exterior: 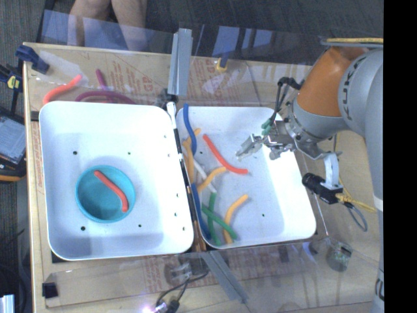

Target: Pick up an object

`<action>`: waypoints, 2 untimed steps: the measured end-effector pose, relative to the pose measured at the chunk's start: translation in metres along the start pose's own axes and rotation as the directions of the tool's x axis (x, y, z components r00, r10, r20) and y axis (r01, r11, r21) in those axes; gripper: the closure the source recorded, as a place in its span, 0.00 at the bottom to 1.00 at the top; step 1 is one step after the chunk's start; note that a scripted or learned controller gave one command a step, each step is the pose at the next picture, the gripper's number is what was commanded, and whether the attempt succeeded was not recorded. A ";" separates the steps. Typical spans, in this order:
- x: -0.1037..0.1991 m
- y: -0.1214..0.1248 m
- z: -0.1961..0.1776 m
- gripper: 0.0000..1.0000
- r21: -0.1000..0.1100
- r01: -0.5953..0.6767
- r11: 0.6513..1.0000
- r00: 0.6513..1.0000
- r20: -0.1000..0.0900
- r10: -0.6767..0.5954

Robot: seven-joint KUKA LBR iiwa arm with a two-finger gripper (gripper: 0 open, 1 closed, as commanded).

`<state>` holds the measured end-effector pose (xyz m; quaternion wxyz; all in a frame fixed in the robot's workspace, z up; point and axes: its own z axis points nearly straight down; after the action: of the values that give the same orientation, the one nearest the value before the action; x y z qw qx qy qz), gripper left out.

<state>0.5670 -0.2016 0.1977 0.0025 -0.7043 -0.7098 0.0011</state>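
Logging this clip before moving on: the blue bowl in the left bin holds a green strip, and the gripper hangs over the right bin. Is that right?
One detail is off. The camera view shows that the strip lying in the blue bowl is red, not green. The rest stands: the bowl sits in the left bin, and the gripper hangs over the right bin.

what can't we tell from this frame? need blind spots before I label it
- Gripper: too small and blurred in the camera view to judge its fingers or whether anything is between them.
- Pile of noodle strips in the right bin: overlapping, so the count and which strip lies lowest are unclear.
- Blue bowl in the left bin: the red strip inside hides part of its floor.
- Arm: cut off by the right edge.
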 end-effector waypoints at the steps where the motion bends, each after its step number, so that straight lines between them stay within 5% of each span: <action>1: 0.010 -0.002 0.097 0.00 -0.002 0.161 0.987 0.987 0.001 -0.161; 2: 0.028 0.067 0.105 0.00 -0.004 0.248 0.969 0.969 0.002 -0.248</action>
<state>0.6333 -0.1729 0.0921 0.0007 -0.6102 -0.7922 -0.0001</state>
